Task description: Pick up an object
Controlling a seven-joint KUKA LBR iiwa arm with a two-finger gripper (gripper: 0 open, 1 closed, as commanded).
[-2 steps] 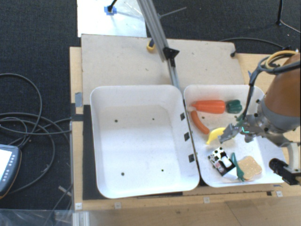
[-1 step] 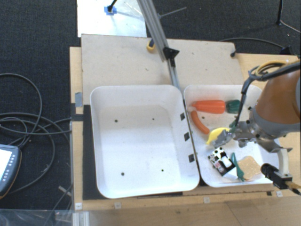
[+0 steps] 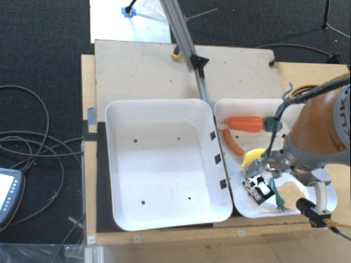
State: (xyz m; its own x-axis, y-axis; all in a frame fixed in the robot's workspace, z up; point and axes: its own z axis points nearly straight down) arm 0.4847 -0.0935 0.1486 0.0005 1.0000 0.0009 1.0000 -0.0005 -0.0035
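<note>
The right bin [image 3: 227,111] holds several objects. An orange carrot [image 3: 245,124] with a green top lies across its far part. A thin orange stick-like piece [image 3: 232,142] lies slanted below the carrot. A yellow rounded object [image 3: 251,158] sits near the middle. My gripper [image 3: 258,186] is low in the bin's near part, just below the yellow object and close to it. A teal piece [image 3: 279,198] and a tan flat object [image 3: 292,190] lie right beside the gripper. The arm's orange band [image 3: 321,122] covers the bin's right side.
The left bin [image 3: 118,119] stands beside the right one, with a shared divider wall [image 3: 218,158] between them. A grey pole [image 3: 181,29] slants in from the top over the bench. Cables [image 3: 33,147] lie on the floor at the left.
</note>
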